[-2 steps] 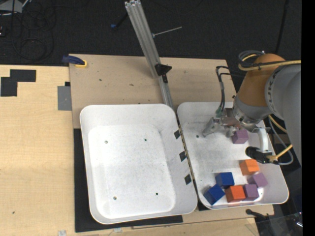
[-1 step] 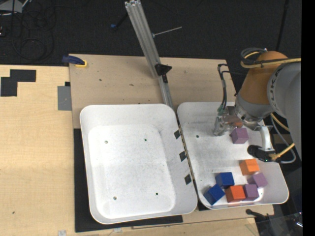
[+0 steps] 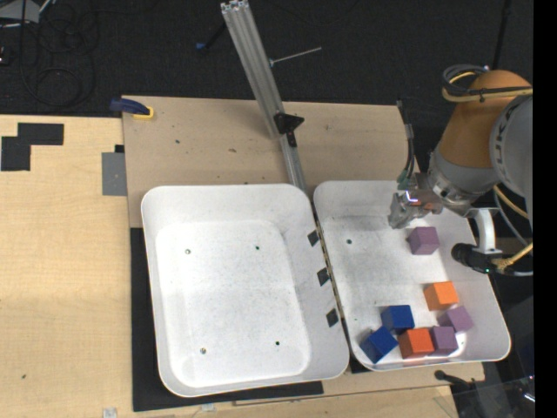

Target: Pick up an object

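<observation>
The gripper [image 3: 406, 209] hung low over the far part of the right bin [image 3: 365, 259], near that bin's rim, with the grey arm [image 3: 474, 142] and its orange band rising behind it to the right. Whether its fingers stood apart or together could not be told from the view; nothing showed between them.

Just below and to the right of the gripper lay a purple cube [image 3: 423, 239], close to the fingertips but apart from them. Farther toward the camera sat an orange cube [image 3: 441, 295], and beyond it a lilac cube [image 3: 459, 318]. At the near rim of the bin, well apart from the gripper, a cluster crowded together: a blue cube [image 3: 398, 317], a second blue cube [image 3: 379, 344] just beside it, a red-orange cube [image 3: 418, 342] and a small purple cube [image 3: 445, 339].

To the gripper's left the left bin [image 3: 235, 286] adjoined the right one, black clips [image 3: 323, 275] lining the seam between them. A metal rail [image 3: 261, 81] slanted up from the bins' far junction, clear of the gripper.
</observation>
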Controlling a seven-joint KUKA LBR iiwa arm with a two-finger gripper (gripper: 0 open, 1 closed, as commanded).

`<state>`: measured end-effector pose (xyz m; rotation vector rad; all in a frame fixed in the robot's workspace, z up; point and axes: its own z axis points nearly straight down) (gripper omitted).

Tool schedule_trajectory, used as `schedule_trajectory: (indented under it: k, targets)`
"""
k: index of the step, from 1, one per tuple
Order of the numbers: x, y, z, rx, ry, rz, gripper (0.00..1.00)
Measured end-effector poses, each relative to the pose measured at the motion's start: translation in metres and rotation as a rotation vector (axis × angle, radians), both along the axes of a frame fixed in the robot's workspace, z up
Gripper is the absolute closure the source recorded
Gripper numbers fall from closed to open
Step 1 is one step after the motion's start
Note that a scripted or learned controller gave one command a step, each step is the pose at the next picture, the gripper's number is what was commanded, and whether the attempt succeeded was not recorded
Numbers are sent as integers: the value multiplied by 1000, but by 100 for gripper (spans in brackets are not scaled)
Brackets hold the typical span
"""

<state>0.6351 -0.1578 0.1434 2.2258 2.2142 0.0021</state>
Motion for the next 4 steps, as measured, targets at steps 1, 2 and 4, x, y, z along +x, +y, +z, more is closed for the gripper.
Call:
schedule_trajectory:
  k: [1, 2, 4]
  targets:
    - [1, -1, 53, 0, -1, 4, 100]
    - [-22, 54, 63, 3, 6, 10, 100]
    - [-47, 167, 70, 4, 8, 10, 100]
